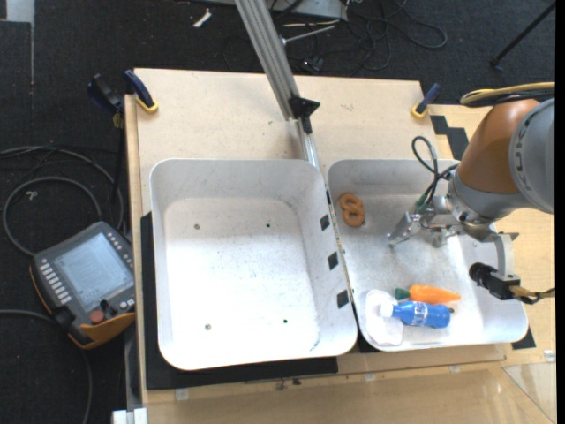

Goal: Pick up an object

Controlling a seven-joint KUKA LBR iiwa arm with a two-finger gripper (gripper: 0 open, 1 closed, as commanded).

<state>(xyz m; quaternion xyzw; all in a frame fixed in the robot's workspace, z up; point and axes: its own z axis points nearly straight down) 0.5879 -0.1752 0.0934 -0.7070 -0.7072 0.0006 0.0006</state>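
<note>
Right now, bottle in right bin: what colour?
Blue bottle, white cap end, in the camera view.

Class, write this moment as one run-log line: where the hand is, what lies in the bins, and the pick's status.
hand: over right bin | nothing seen held | pretzel: left of hand | blue bottle, carrot: near edge | pick: not yet done

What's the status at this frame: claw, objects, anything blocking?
Claw low over the right bin, nothing seen between its fingers. Pretzel apart to its left; blue bottle, orange carrot and white piece at near edge. Nothing blocking.
</note>
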